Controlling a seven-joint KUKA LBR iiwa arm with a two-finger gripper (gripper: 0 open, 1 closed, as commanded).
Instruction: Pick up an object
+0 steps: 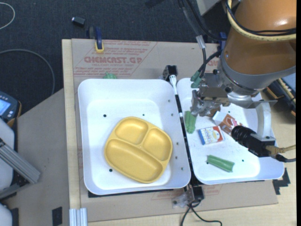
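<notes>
The arm reached in over the right bin, and its end effector hung low over that bin's far left part, close to the wall shared with the left bin. Whether the end effector was open or closed could not be told.

An upright-looking green piece sat just beside the end effector, against the right bin's left wall; it was unclear whether the two touched. A small blue-and-white box lay near the middle of the right bin, with a red packet just beside it toward the far right. A green cylinder lay on its side near the right bin's near edge, apart from the others.

In the left bin, a yellow divided plate rested flat, filling much of the floor toward the near right corner.

Both bins stood side by side on a brown board covering the tabletop, and a blue clamp gripped the board's far edge near its left corner.
</notes>
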